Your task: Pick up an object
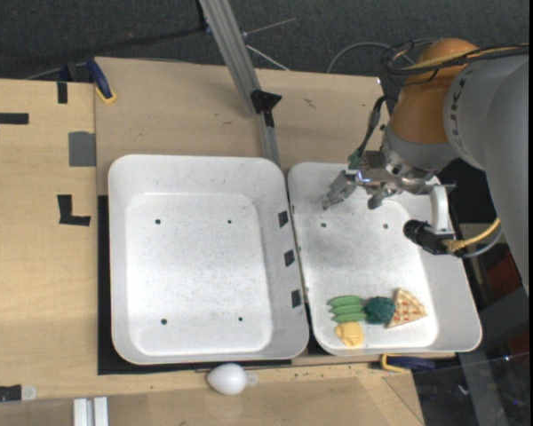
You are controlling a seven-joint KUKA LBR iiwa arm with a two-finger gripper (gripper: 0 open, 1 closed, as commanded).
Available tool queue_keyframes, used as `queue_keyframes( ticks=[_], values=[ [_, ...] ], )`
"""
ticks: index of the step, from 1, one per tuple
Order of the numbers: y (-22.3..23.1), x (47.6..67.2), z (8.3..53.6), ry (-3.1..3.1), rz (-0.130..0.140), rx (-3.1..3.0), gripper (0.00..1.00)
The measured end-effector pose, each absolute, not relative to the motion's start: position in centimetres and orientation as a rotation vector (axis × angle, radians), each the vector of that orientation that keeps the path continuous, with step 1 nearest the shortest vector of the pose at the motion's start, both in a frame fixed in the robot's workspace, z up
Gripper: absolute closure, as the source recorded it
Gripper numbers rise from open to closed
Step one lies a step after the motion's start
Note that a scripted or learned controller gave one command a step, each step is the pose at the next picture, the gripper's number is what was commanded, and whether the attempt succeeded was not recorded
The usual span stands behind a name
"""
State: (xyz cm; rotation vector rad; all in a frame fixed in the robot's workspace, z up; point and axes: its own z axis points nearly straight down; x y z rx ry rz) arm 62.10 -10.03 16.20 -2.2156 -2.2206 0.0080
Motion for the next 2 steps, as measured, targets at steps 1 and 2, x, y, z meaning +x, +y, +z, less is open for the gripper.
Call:
queue_keyframes(
  ticks=[1,2],
  values=[
    [-10.4,61.6,9.8,-2.218,0.010,-2.216,0.00],
    [-10.3,61.8,11.2,-2.223,0.003,-2.217,1.00]
  ],
)
